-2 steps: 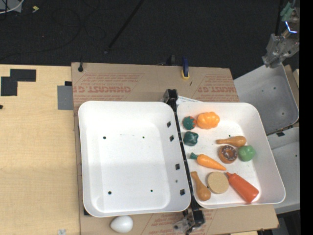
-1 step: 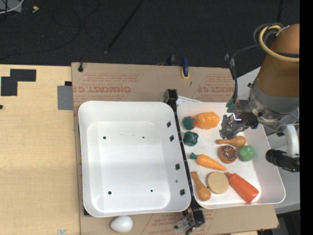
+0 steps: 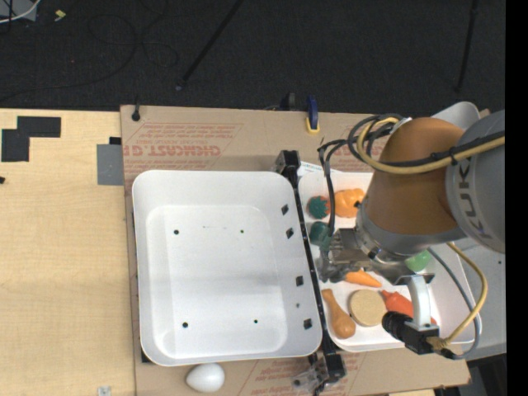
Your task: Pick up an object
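Observation:
The right bin (image 3: 373, 342) holds several small toy foods. An orange piece (image 3: 349, 202) and a teal ball (image 3: 318, 207) lie near its far end, with a dark green piece (image 3: 320, 233) just below them. A carrot-like orange stick (image 3: 363, 279), a round beige disc (image 3: 367, 308), a tan drumstick shape (image 3: 338, 313) and a red-orange piece (image 3: 398, 302) lie toward the near end. A green piece (image 3: 418, 261) peeks out beside the arm. My gripper (image 3: 334, 258) reaches down into the bin's left side beside the dark green piece, under the arm's orange band (image 3: 417, 180).
The left white bin (image 3: 148, 221) stands beside the right one, separated by a black divider bar (image 3: 304, 246). A white egg-shaped object (image 3: 205, 377) lies on the cardboard in front of the left bin. Cables loop over the wrist.

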